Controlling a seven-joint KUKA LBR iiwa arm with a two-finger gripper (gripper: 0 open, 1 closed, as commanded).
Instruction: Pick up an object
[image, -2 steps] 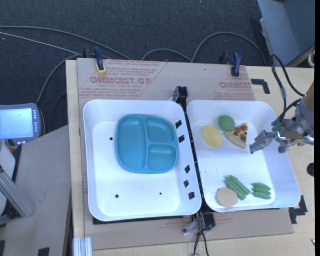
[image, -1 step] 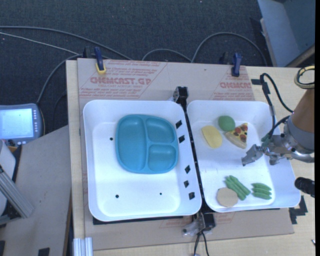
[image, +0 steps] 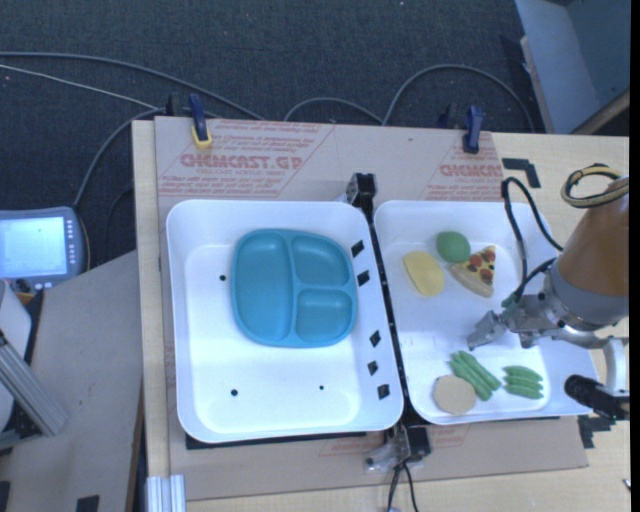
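Reading "CHEMCAST GP" in red across the board (image: 245, 160) behind both bins (image: 200, 300)

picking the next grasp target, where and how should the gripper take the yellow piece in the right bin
Grip the yellow piece across its narrow width, near its middle, coming straight down from above. It lies flat and elongated, running from upper left to lower right. Its left side faces bare floor of the right bin; the pizza slice and green ball sit close on the right, so keep the fingers clear there.
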